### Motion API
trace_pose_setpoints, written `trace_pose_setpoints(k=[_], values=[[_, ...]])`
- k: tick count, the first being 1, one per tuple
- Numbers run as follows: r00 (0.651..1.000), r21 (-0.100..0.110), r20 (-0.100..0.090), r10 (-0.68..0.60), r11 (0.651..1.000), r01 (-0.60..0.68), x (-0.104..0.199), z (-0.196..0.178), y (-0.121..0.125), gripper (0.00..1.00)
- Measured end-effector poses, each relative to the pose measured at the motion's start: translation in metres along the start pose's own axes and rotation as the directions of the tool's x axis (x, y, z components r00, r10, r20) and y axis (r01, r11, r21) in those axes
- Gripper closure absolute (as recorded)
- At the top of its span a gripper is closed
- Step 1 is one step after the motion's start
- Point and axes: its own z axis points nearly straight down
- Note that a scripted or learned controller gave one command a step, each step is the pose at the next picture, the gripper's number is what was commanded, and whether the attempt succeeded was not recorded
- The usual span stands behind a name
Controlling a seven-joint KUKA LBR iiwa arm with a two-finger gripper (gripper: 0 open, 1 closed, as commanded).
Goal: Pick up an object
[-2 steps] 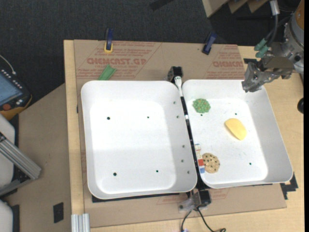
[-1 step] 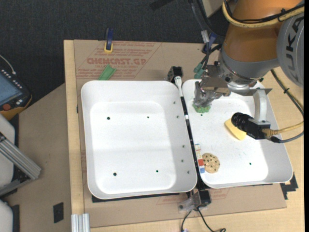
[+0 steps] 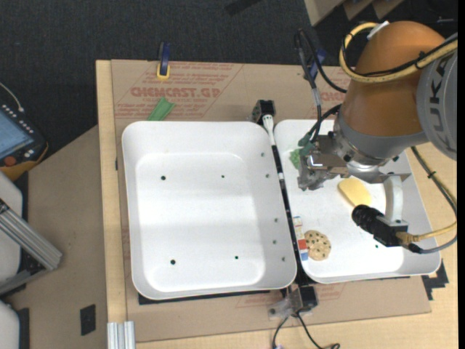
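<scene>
Dark carpet is seen around a cardboard-covered tabletop (image 3: 112, 231), on which two shallow white bins are set side by side. The tool (image 3: 311, 171) is held low over the near-left part of the right bin (image 3: 349, 257), close to the wall shared with the left bin (image 3: 196, 209). Whether the tool is apart or together cannot be told from this slant, since it is partly hidden under the wrist, and no hold on anything can be confirmed.

A small green object (image 3: 298, 155) is found just beside the tool, touching it or nearly so; this is judged to be the piece being aimed at. A pale yellow object (image 3: 354, 190) lies near on the other side, partly covered by the arm (image 3: 385, 71). Farther toward the front of the same bin a round speckled biscuit (image 3: 317, 244) is seen, with a small red and blue item (image 3: 302, 247) just beside it against the wall.

The step in hand is judged to be the approach or the closing on the green object, with the lift not yet made. For the next move, a firm closing around that object is called for, then a straight rise clear of the bin wall; a slip is likely if the piece is caught only at its edge.
</scene>
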Motion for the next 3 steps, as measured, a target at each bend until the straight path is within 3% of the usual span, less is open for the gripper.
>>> trace_pose_setpoints(k=[1, 2, 3], values=[[1.000, -0.006, 0.001, 0.008, 1.000, -0.008, -0.105, 0.000, -0.034, 1.00], [1.000, -0.015, -0.001, -0.011, 1.000, 0.011, -0.030, -0.031, -0.005, 1.00], [1.000, -0.020, -0.005, -0.017, 1.000, 0.017, 0.074, -0.104, -0.006, 1.00]])
